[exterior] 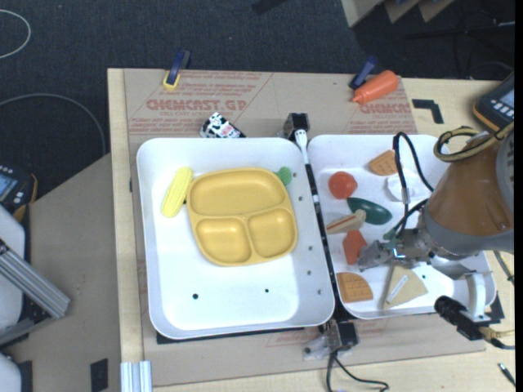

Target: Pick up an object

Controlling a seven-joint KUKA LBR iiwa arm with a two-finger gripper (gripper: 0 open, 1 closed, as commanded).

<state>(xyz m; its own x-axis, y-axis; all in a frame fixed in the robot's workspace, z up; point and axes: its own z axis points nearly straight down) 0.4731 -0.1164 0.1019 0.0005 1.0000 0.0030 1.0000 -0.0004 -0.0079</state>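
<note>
The gripper (377,256) is seen low inside the right bin (425,149), at the end of the grey arm (466,207) that reaches in from the right. Whether anything is clamped cannot be told, since the tips are dark and small against the clutter.

Several toy foods are spread around the gripper, any of which could be the object to pick. A small red block (354,245) lies just left of the gripper, touching or nearly touching it. A tan cracker-like piece (354,287) rests below and to the left, near the bin's front edge. A pale wedge (perhaps a cheese slice) (406,287) lies just below the gripper, to its right. Above, a tan stick-shaped piece (346,223) and a dark green item (373,211) are set close together, with a red tomato (342,184) beyond them and an orange-brown wedge (382,163) near the far wall.

In the left bin (163,284) a yellow divided plate (239,214) is placed, with a yellow corn cob (176,191) beside its left rim and a small green item (284,175) at its upper right corner. On the bench (122,137) behind the bins, a black-and-white toy (221,126) and an orange carrot (375,87) are seen.
</note>
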